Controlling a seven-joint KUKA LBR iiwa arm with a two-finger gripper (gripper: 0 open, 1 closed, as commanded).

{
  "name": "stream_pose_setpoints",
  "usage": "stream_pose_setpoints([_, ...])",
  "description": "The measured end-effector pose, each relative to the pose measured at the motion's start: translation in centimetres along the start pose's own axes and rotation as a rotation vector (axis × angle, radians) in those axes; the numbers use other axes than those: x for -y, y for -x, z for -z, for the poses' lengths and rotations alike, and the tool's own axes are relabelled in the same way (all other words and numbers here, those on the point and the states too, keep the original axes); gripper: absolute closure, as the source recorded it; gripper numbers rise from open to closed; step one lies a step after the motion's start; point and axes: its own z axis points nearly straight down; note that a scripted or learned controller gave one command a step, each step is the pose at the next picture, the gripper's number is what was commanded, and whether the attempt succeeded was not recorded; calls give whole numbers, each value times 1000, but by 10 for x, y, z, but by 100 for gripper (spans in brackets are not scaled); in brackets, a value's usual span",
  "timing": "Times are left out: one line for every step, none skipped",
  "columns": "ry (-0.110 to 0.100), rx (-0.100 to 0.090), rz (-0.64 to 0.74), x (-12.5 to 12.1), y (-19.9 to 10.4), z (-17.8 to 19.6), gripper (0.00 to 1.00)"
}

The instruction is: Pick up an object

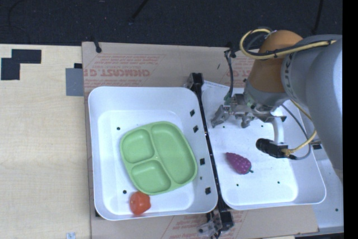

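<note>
The end effector (pixel 234 115) hangs over the far left part of the right bin (pixel 305 190), fingers spread wide, holding nothing. A purple grape bunch (pixel 239 163) lies nearer, apart from it. The left bin (pixel 103 115) holds a green plate (pixel 158 158) and an orange toy (pixel 140 203).

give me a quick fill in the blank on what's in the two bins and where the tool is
The green divided plate lies in the ____ bin.
The purple grape bunch lies in the ____ bin.
The orange object sits near the left bin's ____ edge, beside the plate.
The tool is above the ____ bin.

Missing words: left; right; front; right
</note>
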Motion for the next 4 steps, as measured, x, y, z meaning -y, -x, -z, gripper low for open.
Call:
stream_pose_setpoints([4, 0, -3, -1, 1, 14, 100])
stream_pose_setpoints([10, 1, 1, 2, -6, 62, 100])
stream_pose_setpoints([12, 2, 0, -2, 2, 110, 100])
stream_pose_setpoints([10, 1, 0, -2, 3, 140, 100])
